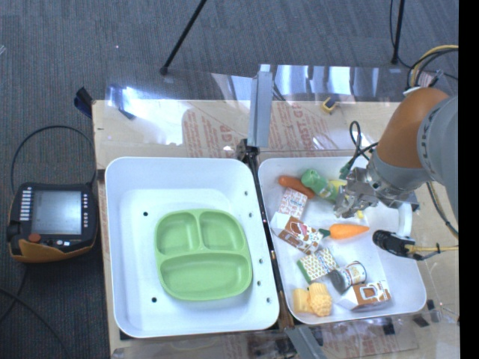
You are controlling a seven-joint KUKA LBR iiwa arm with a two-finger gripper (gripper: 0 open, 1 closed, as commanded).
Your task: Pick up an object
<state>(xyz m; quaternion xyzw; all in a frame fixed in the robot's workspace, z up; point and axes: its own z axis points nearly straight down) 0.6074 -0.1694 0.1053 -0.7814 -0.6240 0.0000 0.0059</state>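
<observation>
The gripper [350,200] hangs low over the right bin [415,275], and whether anything sits in its grip I cannot tell from up here. Just below it lies the toy carrot [349,231], long axis running left to right across the bin, blunt end toward the arm, tip toward the divider. Left of the carrot sits a small printed carton [301,234]; above that carton, a green toy [317,183] and a second orange piece [293,185]. The left bin holds a green divided plate [203,254]
</observation>
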